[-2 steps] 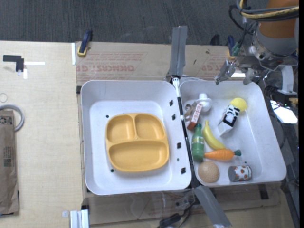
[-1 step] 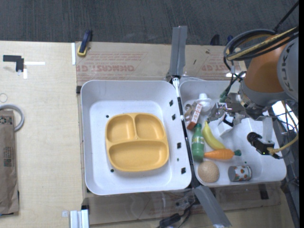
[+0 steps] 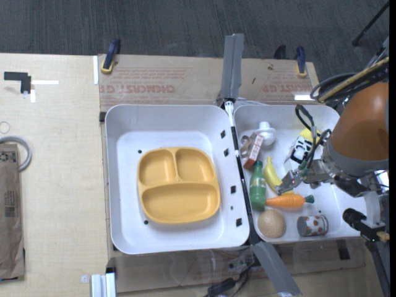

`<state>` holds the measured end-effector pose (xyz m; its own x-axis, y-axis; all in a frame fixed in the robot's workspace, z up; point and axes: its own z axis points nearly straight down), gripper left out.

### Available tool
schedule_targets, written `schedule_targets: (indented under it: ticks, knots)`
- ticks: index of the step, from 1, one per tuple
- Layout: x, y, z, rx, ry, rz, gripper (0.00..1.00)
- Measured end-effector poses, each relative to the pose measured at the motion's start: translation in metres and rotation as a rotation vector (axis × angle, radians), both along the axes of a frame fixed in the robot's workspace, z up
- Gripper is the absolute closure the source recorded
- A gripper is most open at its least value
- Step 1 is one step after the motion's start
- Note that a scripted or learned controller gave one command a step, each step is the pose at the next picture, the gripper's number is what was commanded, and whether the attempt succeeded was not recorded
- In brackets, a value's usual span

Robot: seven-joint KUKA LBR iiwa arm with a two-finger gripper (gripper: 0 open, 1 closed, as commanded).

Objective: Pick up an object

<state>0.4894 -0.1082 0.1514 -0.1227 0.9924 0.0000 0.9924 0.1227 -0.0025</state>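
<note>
The right bin (image 3: 281, 111) holds several small items: an orange carrot (image 3: 286, 201), a yellow banana (image 3: 271, 173), a green bottle (image 3: 257, 186), a tan round ball (image 3: 271, 224), a small printed can (image 3: 312, 225), a brown bottle (image 3: 252, 151), a white piece (image 3: 266, 129) and a black-and-white and yellow item (image 3: 303, 143). My gripper (image 3: 291, 182) hangs low in the right bin, just above the carrot and right of the banana. Its fingers look slightly apart with nothing seen between them.
The left bin (image 3: 124, 184) bears a yellow three-compartment plate (image 3: 178, 185). A grey divider bar (image 3: 232, 67) runs between the bins. Cardboard lies behind the bins, and a brown bag (image 3: 10, 209) lies at the far left of the bench.
</note>
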Motion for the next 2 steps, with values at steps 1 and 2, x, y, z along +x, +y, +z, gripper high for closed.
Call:
schedule_targets:
  ticks: [1, 2]
  knots:
    - [0.042, -0.042, 0.02, 0.0, -0.002, 0.045, 0.0]
    - [0.044, 0.078, 0.04, -0.001, -0.002, 0.161, 0.0]
